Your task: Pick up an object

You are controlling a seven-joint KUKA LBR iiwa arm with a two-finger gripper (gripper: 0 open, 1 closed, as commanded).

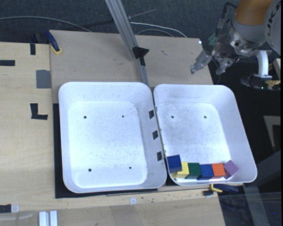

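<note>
Gripper: grey two-finger gripper at 1 o'clock, fingers spread, empty.
Blocks: coloured plastic cubes at 5 o'clock, untouched.
Progress: pick not started.

Light is even and diffuse, fairly bright over the bench. The two white bins read near-white with a faint blue cast but keep their speckle; no blown glare. Soft shading lies along the inner walls of the bins and under their near rims. The dark floor at top falls to dim. The arm at upper right is slightly soft, edges smeared. Overall sharpness moderate, some compression grain. Small coloured blocks stay saturated and distinct.
</note>
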